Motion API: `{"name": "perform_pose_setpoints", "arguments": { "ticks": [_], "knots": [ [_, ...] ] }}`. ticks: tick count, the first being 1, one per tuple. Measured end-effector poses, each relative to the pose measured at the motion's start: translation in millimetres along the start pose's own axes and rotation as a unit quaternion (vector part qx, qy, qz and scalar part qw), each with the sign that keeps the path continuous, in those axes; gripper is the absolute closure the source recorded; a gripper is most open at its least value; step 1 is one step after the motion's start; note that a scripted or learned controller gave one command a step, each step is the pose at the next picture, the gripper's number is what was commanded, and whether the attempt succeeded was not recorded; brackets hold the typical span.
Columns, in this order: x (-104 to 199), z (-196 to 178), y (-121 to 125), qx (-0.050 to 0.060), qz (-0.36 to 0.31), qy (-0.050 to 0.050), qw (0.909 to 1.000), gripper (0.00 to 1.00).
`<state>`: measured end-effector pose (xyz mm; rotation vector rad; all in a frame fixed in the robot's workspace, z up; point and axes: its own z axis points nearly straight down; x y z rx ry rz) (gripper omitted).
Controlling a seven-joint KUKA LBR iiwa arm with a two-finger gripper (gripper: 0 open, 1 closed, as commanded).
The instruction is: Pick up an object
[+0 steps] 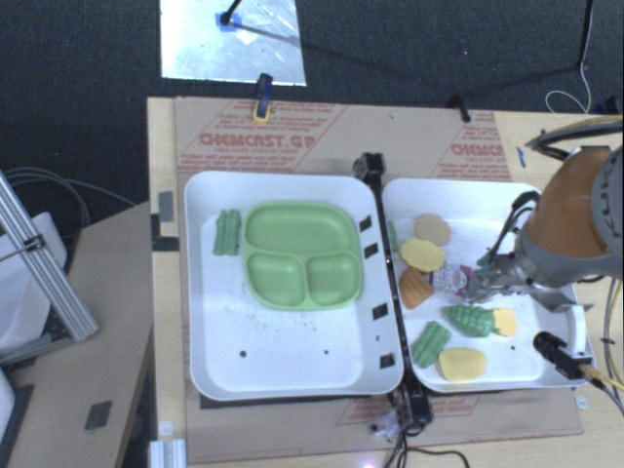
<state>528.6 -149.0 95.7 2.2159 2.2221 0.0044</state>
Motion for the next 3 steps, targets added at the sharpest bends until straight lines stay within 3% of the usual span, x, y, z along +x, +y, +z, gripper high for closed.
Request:
{"name": "perform_pose_setpoints", "arguments": {
  "ticks": [1, 2, 3],
  "knots": [
    [0.1, 0.5, -0.2, 0.0, 0.0, 0.0, 1.0, 0.0],
    [20.5, 11.4, 27.6, 0.0, -0.002, 0.0, 1.0, 0.0],
    [0.7, 10.8, 41.6, 0.0, 0.001, 0.0, 1.0, 0.0]
  ]
}}
